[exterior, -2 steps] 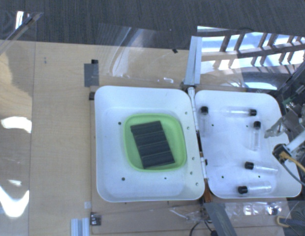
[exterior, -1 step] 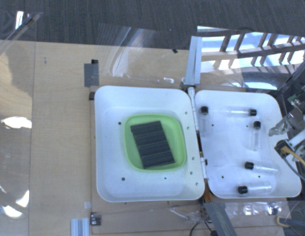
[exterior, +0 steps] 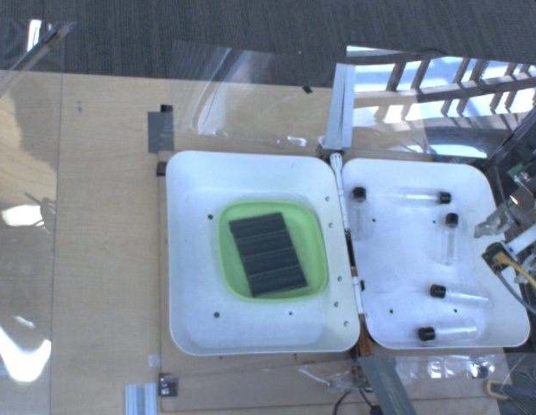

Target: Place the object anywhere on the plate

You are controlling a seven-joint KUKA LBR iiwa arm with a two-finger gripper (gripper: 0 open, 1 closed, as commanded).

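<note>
While five clear vials with black caps (exterior: 447, 236) lie scattered in the right bin (exterior: 398, 318), the green plate (exterior: 313, 232) in the left bin (exterior: 190, 258) carries a dark ribbed block (exterior: 267, 254). I'd take one vial across its body, lift it clear of the rims between the bins, and set it on bare green beside the block; whether the claw (exterior: 501, 232) at the right edge is released or clenched, I cannot tell.

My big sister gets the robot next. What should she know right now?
Gripper: at the view's right edge, by the right bin; fingers too hard to make out.
Things: dark ridged block lies on the green plate in the left bin. Five clear vials with black caps lie in the right bin.
Done: the block looks placed on the plate.
Left: probably nothing, just check.
</note>
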